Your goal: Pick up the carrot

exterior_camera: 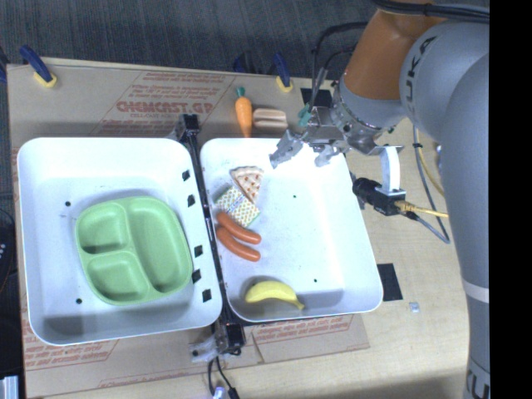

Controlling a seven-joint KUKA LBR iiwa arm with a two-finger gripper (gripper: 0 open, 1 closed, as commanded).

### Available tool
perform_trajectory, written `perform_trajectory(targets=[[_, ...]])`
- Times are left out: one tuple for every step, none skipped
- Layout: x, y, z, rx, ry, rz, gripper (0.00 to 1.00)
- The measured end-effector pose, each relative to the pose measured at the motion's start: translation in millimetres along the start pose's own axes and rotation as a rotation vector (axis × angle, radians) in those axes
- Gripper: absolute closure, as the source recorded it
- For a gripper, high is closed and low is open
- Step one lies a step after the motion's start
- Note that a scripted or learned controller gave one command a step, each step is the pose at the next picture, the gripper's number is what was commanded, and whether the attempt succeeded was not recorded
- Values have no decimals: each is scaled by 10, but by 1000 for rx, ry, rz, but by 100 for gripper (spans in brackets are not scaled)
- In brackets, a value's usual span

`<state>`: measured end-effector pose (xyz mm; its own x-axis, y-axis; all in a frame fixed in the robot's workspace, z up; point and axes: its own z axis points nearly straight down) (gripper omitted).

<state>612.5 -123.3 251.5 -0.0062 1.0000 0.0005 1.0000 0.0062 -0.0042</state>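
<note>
I hover my gripper (302, 150), fingers spread and holding nothing, over the right bin's (353, 248) far edge, in approach; next I must reach farther left to the carrot (243, 115) outside it.

A dark grey carpet floor (166, 15) lies above and left of the claw (303, 152). The wooden bench (416, 322) is below it, with printed cardboard (158, 98) to its left. Blue clamps (37, 65) hold the far left edge. The light is even.
</note>
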Motion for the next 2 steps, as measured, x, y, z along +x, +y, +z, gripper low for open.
perform_trajectory(targets=[[-127,-29,1568,-4,2,347,0],[-110,-15,1458,-5,5,342,100]])
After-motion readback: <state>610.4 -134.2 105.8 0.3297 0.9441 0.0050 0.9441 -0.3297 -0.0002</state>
